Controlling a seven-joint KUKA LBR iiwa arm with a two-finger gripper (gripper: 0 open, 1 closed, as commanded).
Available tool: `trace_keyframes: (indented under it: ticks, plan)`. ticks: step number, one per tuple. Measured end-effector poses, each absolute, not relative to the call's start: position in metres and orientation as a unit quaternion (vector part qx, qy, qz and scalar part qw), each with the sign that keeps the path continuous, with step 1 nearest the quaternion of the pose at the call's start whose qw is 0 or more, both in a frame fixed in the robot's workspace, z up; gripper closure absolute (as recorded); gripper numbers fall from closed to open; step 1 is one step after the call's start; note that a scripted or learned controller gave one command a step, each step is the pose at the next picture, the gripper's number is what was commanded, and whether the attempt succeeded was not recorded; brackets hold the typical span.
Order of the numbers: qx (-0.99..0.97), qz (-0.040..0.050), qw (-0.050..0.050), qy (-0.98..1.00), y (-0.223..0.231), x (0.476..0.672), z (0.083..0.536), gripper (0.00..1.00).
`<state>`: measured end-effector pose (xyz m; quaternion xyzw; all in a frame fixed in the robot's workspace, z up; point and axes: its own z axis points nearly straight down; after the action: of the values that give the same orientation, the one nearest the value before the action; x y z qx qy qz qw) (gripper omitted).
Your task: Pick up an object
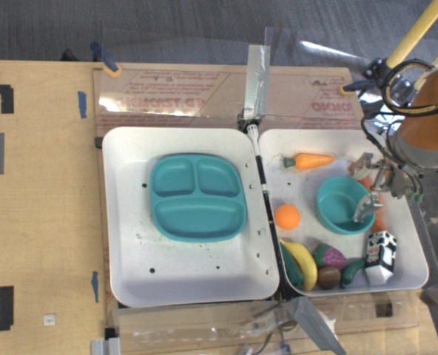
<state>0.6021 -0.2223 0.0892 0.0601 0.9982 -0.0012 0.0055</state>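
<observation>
The right bin (419,261) holds several toys: an orange carrot (308,161) at the back, a teal bowl (339,207) in the middle, an orange ball (287,217) and a yellow banana (297,257). A purple fruit (331,257), a brown piece (328,276), a green piece (351,272) and a black-and-white carton (381,253) lie along the front. My gripper (364,188) hangs over the bowl's right rim, open, its two fingers spread front to back with nothing seen between them. A small orange piece (379,219) peeks out just right of the bowl, partly hidden by the gripper.
A teal divided plate (198,197) lies in the middle of the left bin (123,257). The divider (263,198) between the bins runs front to back. The arm's wrist and cables (419,124) hang over the right bin's back right corner.
</observation>
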Motion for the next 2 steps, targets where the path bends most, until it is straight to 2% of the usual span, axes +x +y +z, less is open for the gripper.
trace_keyframes:
  ticks: [1, 2]
  plan:
    - [-0.010, -0.0010, 0.005, 1.000, -0.2228, 0.6553, 0.0881, 0.00]
    - [-0.040, -0.0015, 0.005, 0.999, -0.2223, 0.6572, 0.0880, 0.00]
